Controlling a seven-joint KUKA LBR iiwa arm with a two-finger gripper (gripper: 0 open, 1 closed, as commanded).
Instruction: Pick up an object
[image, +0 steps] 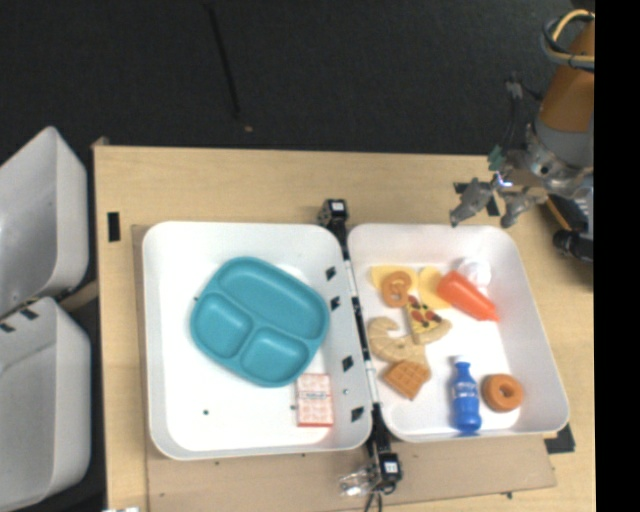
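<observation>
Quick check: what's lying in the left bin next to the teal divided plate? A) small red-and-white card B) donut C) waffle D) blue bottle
A: the small red-and-white card lies in the left bin by the teal divided plate's lower right edge; the other items are in the right bin.

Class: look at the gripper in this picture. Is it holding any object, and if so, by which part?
Nothing is held: the gripper hangs open above the right bin's back edge, nothing between its fingers.
</observation>
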